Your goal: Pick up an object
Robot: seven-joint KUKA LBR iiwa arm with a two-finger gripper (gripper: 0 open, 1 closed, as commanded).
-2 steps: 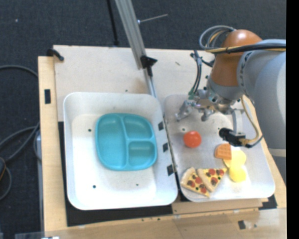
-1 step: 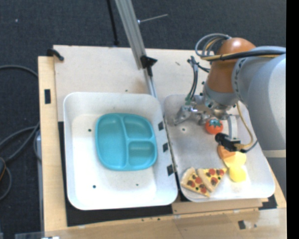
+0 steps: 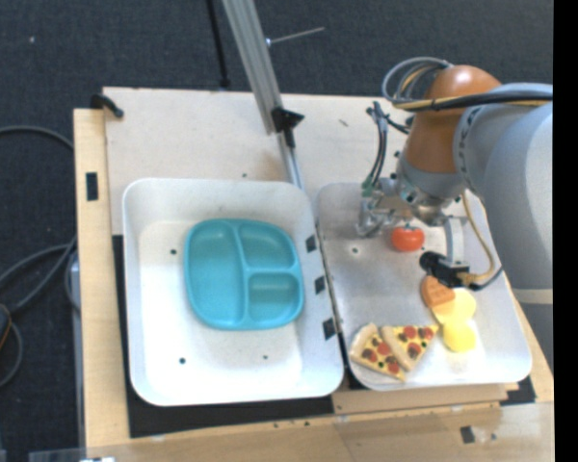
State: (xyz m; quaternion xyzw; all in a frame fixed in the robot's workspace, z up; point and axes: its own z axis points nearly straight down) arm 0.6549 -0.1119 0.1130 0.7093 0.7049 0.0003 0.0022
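A small red-orange tomato-like object point(image 3: 407, 238) lies on the floor of the right bin point(image 3: 366, 277), toward its far end, and the pincer point(image 3: 390, 218) hangs just over and beside it, touching or nearly so. Whether the pincer is apart or together cannot be told, since the wrist hides it. The step in hand looks like the descent onto that object; the next move calls for centering on it, then closing and lifting straight up. Nearer the camera in the same bin sit an orange piece point(image 3: 437, 289) against a yellow piece point(image 3: 458, 321), and two pizza slices point(image 3: 393, 347) in the near corner, all apart from the target. A blue divided tray point(image 3: 243, 273) rests in the left bin point(image 3: 154, 354). A metal post point(image 3: 255, 56) slants across the surface point(image 3: 188, 133).
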